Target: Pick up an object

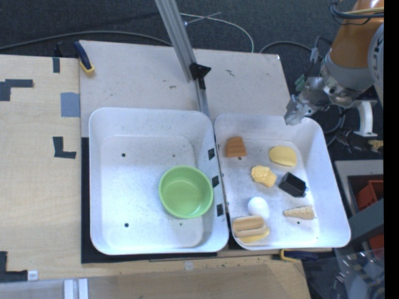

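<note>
My gripper hangs over the far right corner of the right bin, with nothing seen in it. In that bin lie a brown toast piece, a yellow oval, a lumpy yellow piece, a black block, a white egg, a hot dog and a pale wedge. The yellow oval is the nearest of them to the gripper, lower in the view. A green bowl sits in the left bin.
A slanted metal pole crosses the board behind the bins and ends at the gap between them. A blue and yellow clamp lies at the board's far left corner. Cables run along the back.
</note>
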Motion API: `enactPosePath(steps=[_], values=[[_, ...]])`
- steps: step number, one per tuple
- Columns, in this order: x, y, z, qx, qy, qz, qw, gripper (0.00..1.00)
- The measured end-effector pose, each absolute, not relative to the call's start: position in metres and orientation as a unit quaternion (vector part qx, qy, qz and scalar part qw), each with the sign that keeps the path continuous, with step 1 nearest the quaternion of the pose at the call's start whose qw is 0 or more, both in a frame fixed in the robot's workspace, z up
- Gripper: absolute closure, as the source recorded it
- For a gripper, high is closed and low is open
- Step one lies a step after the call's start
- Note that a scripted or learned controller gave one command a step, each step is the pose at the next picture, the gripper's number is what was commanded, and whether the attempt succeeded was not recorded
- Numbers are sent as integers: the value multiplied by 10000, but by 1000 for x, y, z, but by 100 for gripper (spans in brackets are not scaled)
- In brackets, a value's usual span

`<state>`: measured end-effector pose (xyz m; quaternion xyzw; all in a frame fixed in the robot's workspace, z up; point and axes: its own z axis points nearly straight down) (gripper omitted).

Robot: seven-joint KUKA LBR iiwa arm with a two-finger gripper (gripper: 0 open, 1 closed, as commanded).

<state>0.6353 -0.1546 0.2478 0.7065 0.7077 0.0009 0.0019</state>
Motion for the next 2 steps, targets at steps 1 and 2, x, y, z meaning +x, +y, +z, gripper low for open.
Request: enactPosePath(steps=[1, 2], values=[[630, -102, 254, 7049, 7093, 3, -9, 100], [614, -49, 256, 7049, 7093, -2, -14, 100]])
